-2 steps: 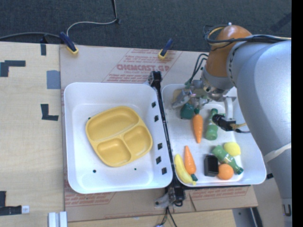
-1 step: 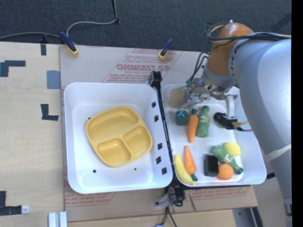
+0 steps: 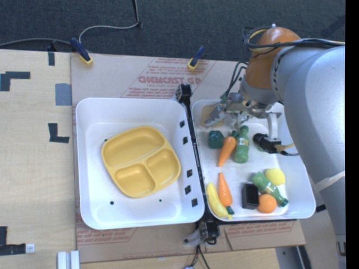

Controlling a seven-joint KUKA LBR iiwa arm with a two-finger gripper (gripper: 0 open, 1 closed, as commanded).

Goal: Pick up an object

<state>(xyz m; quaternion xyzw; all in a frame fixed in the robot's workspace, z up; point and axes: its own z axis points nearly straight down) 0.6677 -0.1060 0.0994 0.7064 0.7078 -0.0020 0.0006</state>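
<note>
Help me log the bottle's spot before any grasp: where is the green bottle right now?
The green bottle stands in the right bin, toward its far end, touching the upper carrot on its left, just below the claw.

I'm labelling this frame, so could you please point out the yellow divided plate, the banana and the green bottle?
yellow divided plate (image 3: 141,160): camera view, ridge where its compartments meet.
banana (image 3: 213,198): camera view, middle of its curve.
green bottle (image 3: 242,147): camera view, its body.
</note>
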